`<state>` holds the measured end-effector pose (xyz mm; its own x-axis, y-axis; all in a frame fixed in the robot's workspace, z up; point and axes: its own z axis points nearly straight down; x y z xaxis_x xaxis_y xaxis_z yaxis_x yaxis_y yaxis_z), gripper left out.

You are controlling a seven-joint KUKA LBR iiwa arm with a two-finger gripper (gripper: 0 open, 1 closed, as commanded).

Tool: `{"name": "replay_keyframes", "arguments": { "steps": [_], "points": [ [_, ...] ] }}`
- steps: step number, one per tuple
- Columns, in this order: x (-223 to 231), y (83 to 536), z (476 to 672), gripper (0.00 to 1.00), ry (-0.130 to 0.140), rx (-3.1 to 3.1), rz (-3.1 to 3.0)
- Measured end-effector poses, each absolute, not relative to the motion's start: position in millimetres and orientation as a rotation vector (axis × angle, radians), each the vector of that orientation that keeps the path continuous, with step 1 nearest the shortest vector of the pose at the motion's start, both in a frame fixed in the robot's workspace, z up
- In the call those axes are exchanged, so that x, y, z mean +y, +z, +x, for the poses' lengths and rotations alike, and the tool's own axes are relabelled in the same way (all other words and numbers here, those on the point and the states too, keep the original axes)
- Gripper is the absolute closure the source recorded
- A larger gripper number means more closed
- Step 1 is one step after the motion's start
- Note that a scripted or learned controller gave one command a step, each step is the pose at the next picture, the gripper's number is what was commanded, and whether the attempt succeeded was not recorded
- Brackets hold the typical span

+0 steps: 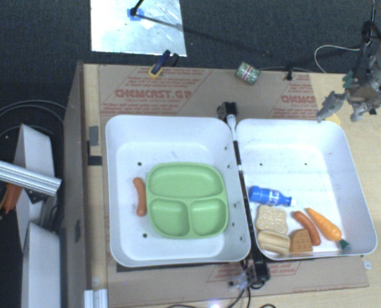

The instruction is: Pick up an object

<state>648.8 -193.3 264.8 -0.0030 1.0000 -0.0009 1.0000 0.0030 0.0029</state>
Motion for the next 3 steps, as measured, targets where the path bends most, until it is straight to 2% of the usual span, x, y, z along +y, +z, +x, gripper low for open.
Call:
{"name": "replay_keyframes", "arguments": {
  "steps": [1, 2, 3],
  "points": [
    [-185.0, 84.5, 669.1, 0.0, 0.002, 2.226, 2.214],
    [-185.3, 96.2, 670.5, 1.0, 0.004, 2.226, 2.208],
    [-185.4, 107.5, 671.6, 1.0, 0.007, 2.227, 2.201]
  ]
}}
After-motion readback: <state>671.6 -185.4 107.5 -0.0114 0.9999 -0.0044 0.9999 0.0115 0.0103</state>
